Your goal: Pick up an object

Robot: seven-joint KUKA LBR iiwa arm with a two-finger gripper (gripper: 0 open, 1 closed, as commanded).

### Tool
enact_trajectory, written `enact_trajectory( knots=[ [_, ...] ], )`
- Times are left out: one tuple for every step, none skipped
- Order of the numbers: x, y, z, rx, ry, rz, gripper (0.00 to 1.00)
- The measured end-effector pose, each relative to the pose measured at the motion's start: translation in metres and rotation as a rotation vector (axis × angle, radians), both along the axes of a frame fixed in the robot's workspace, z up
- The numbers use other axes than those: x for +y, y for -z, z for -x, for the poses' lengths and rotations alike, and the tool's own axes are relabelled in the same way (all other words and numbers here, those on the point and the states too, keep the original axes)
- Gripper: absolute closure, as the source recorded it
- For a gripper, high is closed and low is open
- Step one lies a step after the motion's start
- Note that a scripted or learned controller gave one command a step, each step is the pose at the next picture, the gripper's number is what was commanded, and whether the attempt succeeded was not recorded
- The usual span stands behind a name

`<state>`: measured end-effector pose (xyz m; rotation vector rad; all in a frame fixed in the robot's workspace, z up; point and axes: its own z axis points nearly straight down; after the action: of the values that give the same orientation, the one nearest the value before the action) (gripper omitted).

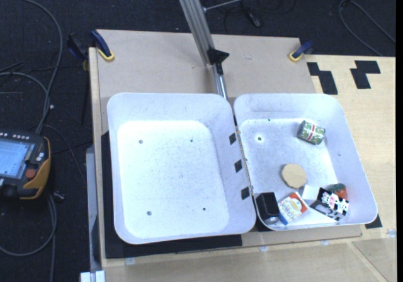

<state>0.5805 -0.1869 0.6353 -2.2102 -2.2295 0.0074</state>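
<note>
At the far left, on the dark floor, a handheld control pendant [22,164] with a lit screen lies among loose cables, well apart from the table [157,67]. The table's bare wooden top shows as a broad strip behind the bins, with a yellow-tipped clamp [102,48] at its back left corner and another [300,51] at the back right. The left bin [123,117] has its whole white floor open from wall to wall. A slanted metal pole [195,13] comes down from the top to the seam where the two bins touch. In the right bin [249,111], the back half is open floor; a small green can [311,131] lies on its side near the back right wall. Toward the front, a round tan disc [294,176] lies flat in the middle, apart from the can. Along the front wall sit a black block [267,205] in the left corner, an orange and white packet [292,206] just beside it, and a black and white patterned item [332,202] crowded into the right corner. The gripper's state cannot be told here.
</note>
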Motion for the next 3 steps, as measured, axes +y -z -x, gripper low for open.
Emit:
enact_trajectory(
  knots=[
    [0.0, -0.01, 0.0, 0.0, -0.001, 0.0, 1.0],
    [0.001, -0.02, -0.001, 0.001, -0.002, 0.0, 1.0],
    [0.001, -0.029, -0.001, 0.001, -0.003, 0.0, 1.0]
  ],
)
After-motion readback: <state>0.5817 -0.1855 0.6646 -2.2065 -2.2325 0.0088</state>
